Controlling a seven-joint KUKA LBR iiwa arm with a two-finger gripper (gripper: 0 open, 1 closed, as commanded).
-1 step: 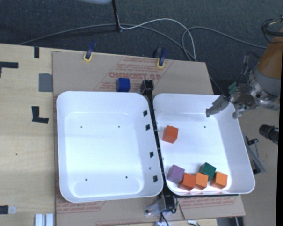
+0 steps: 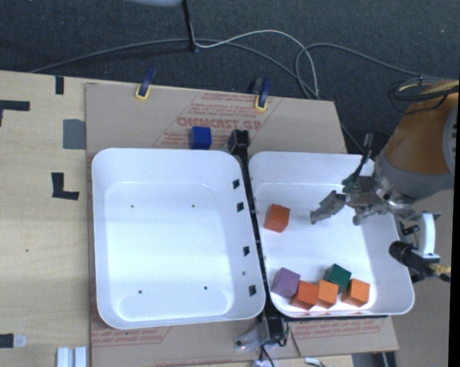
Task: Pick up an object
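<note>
Since the gripper [image 2: 337, 209] hangs over the right bin [image 2: 314, 164] with its fingers spread and nothing between them, your pick has yet to be made. The easiest target looks to be the lone orange cube [image 2: 277, 217], which sits apart near the bin's left wall, just left of the fingertips. Bring the fingers squarely over it, align them with two flat faces, then descend so one finger passes each side before you close. You would do well to avoid the cluster along the front wall, where the purple cube [image 2: 286, 281], the green cube [image 2: 337, 275] and more orange blocks crowd together and leave little room for fingers.
</note>
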